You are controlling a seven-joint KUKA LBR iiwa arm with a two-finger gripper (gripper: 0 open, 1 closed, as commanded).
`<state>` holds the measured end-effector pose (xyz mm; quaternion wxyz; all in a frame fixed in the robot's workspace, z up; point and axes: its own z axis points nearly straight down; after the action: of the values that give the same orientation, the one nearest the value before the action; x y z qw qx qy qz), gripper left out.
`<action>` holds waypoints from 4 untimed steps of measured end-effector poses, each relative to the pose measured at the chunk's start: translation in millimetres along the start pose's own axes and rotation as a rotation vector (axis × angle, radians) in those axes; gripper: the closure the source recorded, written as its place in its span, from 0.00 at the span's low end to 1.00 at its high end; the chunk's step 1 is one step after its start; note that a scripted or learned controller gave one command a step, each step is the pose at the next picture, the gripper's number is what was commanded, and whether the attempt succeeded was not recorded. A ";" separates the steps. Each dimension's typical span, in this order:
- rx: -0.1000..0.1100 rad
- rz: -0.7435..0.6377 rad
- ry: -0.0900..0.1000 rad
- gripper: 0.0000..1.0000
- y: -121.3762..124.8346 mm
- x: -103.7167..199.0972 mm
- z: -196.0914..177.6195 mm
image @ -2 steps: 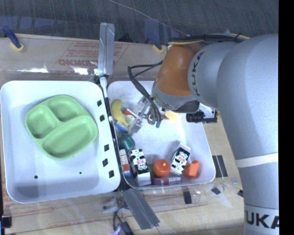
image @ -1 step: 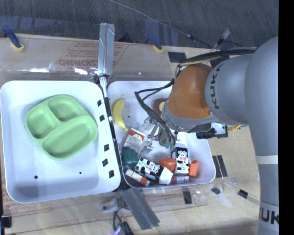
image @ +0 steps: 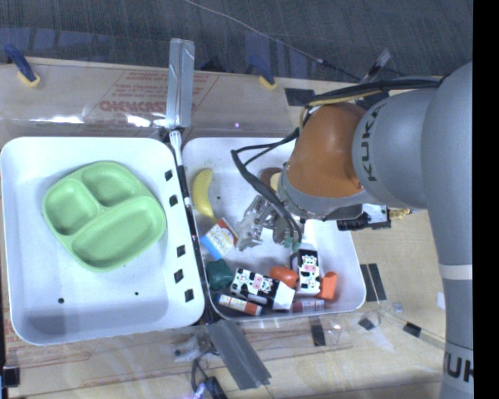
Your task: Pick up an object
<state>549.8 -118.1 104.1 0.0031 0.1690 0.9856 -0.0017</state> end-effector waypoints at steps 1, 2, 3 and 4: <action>-0.002 -0.297 0.001 1.00 -54.5 -63.9 -8.7; -0.003 -0.298 0.002 0.00 -54.1 -63.7 -8.5; -0.004 -0.114 0.003 0.00 -7.5 -78.7 6.8; -0.002 0.098 -0.001 0.00 -39.2 -24.1 9.8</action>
<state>559.5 -163.1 94.6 0.0038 0.2170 0.9762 -0.0005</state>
